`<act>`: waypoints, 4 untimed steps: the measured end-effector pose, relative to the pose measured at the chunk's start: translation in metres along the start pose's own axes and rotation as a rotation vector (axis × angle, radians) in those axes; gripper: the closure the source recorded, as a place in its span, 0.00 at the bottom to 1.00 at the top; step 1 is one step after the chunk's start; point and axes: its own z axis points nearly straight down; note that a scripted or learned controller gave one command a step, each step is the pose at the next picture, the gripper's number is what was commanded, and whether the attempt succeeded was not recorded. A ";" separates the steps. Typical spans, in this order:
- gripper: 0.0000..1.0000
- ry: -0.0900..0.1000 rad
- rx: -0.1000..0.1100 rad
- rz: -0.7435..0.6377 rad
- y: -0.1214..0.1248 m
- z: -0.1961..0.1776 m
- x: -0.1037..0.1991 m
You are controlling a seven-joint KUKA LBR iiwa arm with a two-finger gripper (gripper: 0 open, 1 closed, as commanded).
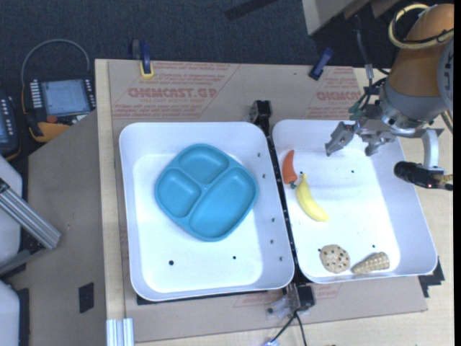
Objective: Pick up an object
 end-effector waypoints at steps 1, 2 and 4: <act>0.00 -0.002 -0.015 -0.003 0.003 -0.009 0.000; 0.00 -0.001 -0.010 -0.004 0.005 0.045 0.011; 1.00 -0.002 -0.016 -0.003 0.006 0.084 0.011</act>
